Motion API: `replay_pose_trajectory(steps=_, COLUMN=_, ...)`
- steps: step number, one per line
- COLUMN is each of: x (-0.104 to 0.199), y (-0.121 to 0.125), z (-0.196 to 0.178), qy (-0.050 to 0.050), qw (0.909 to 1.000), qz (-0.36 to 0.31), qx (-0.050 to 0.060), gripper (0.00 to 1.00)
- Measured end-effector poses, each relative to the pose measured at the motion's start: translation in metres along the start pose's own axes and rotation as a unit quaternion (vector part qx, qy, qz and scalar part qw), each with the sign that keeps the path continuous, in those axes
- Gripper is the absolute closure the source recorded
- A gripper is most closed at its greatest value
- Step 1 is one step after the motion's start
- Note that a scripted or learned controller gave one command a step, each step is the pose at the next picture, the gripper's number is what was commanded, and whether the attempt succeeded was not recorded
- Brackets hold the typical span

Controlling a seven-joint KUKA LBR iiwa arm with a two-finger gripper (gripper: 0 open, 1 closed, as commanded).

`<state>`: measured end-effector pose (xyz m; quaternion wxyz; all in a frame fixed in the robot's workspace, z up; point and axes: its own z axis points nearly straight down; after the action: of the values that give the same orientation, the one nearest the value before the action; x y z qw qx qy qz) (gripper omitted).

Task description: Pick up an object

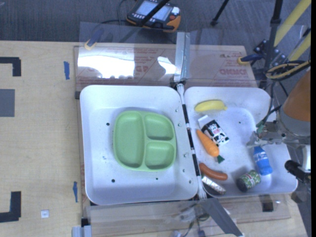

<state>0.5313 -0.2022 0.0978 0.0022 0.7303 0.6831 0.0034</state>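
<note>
Six small items crowd the right bin — jaws, grip unreadable, hover by its right edge above the blue bottle, likeliest target.

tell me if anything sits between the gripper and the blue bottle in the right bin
Nothing visible does. The gripper hangs just above the blue bottle, with bare bin floor around it. The green can lies below-left, off the path.
</note>
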Motion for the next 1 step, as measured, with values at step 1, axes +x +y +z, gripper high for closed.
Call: replay_pose_trajectory(steps=1, x=0.0045, y=0.0409, z=-0.0295, qy=-0.001, qw=0.9999, qz=-0.01, qx=0.003, gripper=1.0)
